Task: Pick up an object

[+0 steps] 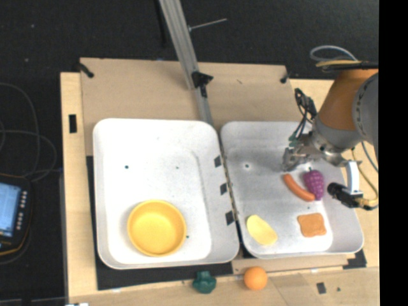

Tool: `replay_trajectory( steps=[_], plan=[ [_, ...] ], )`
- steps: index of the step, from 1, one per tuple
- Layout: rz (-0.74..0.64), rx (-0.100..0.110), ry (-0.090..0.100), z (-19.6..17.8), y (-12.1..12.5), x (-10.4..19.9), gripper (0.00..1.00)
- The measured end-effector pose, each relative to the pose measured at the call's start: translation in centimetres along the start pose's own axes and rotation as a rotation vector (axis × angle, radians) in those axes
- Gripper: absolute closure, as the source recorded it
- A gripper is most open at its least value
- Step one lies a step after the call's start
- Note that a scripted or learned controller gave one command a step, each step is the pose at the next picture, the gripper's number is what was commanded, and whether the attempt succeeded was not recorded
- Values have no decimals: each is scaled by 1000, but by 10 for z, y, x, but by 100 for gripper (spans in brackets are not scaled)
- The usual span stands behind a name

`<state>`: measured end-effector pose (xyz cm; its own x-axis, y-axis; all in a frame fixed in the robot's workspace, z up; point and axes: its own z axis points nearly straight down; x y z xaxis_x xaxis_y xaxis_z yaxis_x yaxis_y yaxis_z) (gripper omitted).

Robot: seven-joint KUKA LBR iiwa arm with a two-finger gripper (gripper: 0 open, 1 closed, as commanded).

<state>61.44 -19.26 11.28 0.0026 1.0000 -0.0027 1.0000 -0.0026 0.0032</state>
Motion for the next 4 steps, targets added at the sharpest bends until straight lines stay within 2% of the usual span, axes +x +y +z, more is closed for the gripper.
replay_trajectory(
  steps=[3, 4],
  plan=[
    [-5, -5, 0, -142, -7, -3, 100],
    [-9, 1, 3, -133, -1, 54, 100]
  ],
)
